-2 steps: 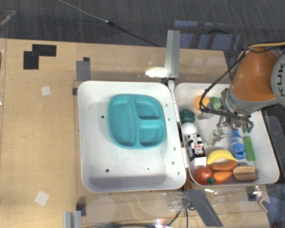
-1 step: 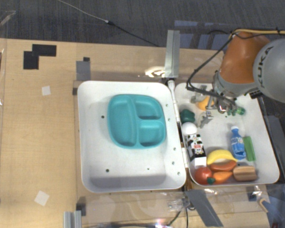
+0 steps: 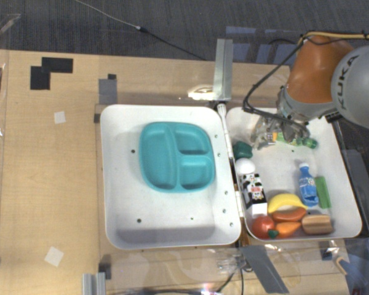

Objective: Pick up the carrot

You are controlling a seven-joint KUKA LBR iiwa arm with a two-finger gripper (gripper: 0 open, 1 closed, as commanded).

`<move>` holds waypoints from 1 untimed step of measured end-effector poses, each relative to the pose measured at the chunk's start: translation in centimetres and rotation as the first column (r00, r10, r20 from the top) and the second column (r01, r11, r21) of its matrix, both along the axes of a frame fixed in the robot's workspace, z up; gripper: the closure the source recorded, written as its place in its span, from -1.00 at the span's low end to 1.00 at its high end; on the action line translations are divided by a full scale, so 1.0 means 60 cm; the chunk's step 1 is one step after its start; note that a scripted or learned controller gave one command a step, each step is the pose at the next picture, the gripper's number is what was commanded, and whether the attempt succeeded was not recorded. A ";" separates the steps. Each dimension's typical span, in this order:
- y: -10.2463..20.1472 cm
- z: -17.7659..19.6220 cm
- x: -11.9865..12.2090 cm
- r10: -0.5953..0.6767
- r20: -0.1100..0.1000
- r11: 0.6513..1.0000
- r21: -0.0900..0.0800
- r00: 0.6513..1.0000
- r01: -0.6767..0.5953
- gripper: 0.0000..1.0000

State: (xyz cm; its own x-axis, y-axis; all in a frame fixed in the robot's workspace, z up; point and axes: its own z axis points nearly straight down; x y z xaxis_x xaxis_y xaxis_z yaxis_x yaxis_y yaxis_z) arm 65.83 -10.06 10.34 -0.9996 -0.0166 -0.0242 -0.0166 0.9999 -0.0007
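camera view puts the carrot (image 3: 288,228) at the near edge of the right bin (image 3: 350,217), well apart from my gripper (image 3: 280,131), which hangs over the far end; how wide it stands i cannot tell. i judge the carrot light, stiff and a bit slick, best pinched across its middle. it is small, orange, lying flat, wedged among a tomato (image 3: 264,225), a banana (image 3: 286,201) and a brown block (image 3: 317,224), touching them, so access looks tight.
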 end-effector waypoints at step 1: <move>-0.030 0.189 0.025 -0.077 0.000 0.997 -0.001 0.997 0.077 1.00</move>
State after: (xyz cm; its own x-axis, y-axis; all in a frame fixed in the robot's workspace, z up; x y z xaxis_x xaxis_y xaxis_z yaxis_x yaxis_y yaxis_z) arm 67.35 -11.84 21.67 -0.9979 0.0604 -0.0246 0.0605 0.9982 -0.0014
